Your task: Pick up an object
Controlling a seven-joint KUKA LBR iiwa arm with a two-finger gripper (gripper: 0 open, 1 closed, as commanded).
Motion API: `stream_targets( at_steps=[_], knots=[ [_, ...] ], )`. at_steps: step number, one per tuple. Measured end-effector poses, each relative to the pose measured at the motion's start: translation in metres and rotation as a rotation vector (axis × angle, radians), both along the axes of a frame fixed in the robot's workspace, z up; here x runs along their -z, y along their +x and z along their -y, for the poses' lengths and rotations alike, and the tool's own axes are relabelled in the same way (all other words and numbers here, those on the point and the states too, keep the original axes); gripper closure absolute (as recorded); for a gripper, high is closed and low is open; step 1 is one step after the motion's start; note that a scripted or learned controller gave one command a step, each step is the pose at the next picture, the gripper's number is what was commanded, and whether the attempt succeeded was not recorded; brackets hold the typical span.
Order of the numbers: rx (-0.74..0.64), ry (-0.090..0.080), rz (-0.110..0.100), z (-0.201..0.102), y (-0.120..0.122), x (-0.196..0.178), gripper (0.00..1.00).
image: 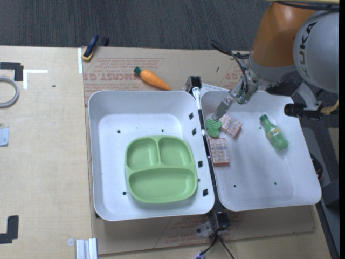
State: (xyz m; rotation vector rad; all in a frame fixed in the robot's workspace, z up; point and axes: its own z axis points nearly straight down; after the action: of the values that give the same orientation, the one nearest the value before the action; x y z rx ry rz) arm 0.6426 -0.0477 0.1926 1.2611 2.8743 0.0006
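While the gripper [222,111], its fingers' spread impossible to tell, hovers low in the right white plastic bin [280,193], a small green ridged toy [213,127] lies directly beneath, near the bin's left wall.

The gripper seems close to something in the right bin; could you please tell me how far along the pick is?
Done: the gripper has reached into the right bin, beside a small green object. In hand: I cannot tell whether it grips anything. Left: lifting; the green object, both boxes and the bottle lie on the bin floor.
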Motion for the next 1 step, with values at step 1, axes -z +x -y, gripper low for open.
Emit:
stream_targets(
  at_steps=[1],
  knots=[
    [-0.320, 0.000, -0.002, -0.0444, -0.0557, 0.0001, 0.00]
  ],
)
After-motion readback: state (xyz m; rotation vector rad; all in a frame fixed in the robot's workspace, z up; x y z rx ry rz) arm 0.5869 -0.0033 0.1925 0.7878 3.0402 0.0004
